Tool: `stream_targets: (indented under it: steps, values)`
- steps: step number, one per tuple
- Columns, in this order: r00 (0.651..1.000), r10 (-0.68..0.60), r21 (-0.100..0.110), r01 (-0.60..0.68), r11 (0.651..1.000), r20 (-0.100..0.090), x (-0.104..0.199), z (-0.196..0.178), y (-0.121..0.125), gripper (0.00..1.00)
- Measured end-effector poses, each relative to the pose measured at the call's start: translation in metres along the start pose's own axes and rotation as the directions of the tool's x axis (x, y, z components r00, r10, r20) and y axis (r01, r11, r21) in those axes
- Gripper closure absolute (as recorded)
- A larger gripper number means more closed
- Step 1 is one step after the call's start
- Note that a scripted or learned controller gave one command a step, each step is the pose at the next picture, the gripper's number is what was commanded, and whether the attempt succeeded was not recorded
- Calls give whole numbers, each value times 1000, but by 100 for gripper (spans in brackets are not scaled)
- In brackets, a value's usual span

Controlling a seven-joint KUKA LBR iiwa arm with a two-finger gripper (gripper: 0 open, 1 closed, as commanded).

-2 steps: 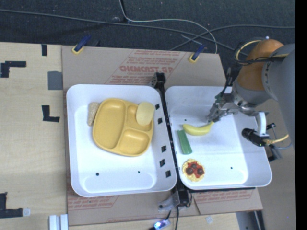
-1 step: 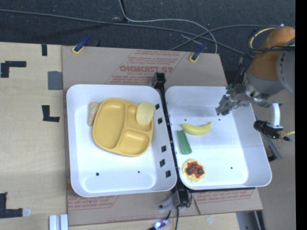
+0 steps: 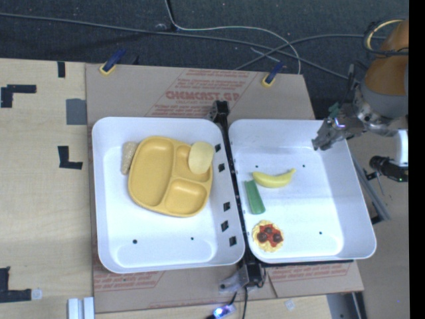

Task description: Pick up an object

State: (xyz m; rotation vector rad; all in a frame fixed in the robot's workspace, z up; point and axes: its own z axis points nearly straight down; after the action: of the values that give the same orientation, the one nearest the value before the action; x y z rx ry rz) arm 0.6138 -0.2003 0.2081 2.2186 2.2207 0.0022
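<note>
Banana [image 3: 273,177] lies in right bin [image 3: 345,205], just above green stick [image 3: 254,197], pizza toy [image 3: 267,236] below. Gripper [image 3: 324,138] over bin's upper right corner; jaw state unclear.

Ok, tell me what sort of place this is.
Probably a robot lab test bench, not a kitchen. Two white bins, the left bin and the right bin, sit on cardboard held by clamps, toy food like a banana lies inside, and cables trail behind.
</note>
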Motion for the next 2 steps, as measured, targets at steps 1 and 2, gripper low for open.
stream_targets:
  steps: [1,2]
  values:
    - [1000,-1,-1,1,1000,0,0,-53,1,100]
    - [1000,-4,4,4,1000,-1,50,-47,5,100]
